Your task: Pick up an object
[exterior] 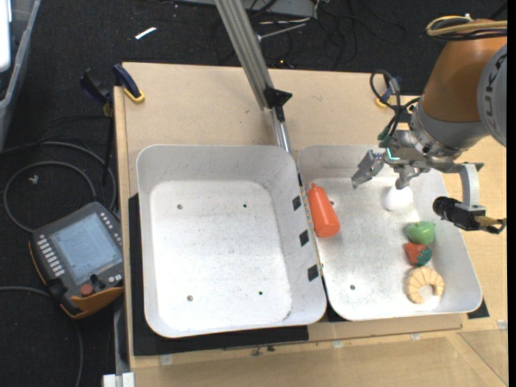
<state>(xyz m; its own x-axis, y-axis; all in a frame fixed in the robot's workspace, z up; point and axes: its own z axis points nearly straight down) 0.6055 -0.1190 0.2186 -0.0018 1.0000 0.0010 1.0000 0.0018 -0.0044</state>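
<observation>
Here, at the right of the frame, the jaws [384, 172] hang spread wide open and hold nothing above the right bin [367, 293], just beside a white ball [397, 199], with the carrot [323, 211] lying further left.

Camera setup: one fixed overhead view, angled down onto the bench [210, 103].

The single camera is mounted above the bench and looks down at a slant, not straight down, so the far edge of the bench sits toward the top of the frame and the near edge toward the bottom. It stands far enough back to take in both white bins whole, the left bin [153, 216] and the right bin [459, 297], with dark floor [56, 47] visible beyond the bench on the left and far sides. The arm [463, 79] enters the frame from the right, above the right bin. A slanted metal pole [246, 43] crosses the far part of the frame.
</observation>
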